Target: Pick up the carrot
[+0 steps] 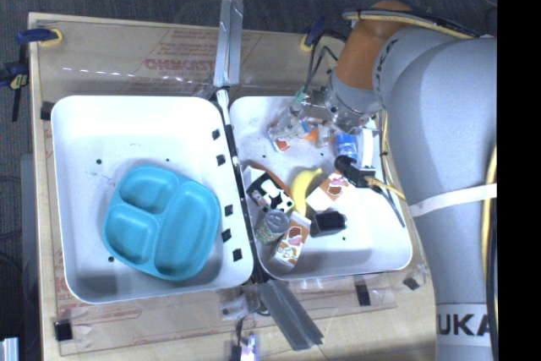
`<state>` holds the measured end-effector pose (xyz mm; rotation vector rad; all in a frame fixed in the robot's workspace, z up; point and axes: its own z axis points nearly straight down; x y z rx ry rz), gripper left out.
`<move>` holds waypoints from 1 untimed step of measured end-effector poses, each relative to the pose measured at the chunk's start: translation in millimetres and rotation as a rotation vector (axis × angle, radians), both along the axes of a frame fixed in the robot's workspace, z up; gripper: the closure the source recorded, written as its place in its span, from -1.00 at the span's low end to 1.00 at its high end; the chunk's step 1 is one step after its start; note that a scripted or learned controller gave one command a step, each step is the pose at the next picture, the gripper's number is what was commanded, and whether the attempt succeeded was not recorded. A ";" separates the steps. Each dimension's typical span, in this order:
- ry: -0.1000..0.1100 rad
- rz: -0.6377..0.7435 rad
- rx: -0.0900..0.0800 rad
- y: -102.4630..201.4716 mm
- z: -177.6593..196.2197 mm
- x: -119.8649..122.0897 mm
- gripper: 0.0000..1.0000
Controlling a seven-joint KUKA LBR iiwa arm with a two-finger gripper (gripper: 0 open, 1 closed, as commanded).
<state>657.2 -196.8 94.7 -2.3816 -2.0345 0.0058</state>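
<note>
We see the gripper [306, 116] low over the upper part of the right bin [389, 243], beside the orange carrot [311, 131]; a blue divided plate [162, 221] occupies the left bin [72, 139].

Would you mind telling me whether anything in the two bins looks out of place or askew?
Nothing looks damaged or spilled. The right bin holds a loose jumble: a banana, a can and a small carton lying at mixed angles. The blue divided plate sits skewed in the left bin.
</note>
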 end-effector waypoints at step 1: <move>-0.001 0.006 0.003 2.2 12.2 1.4 1.00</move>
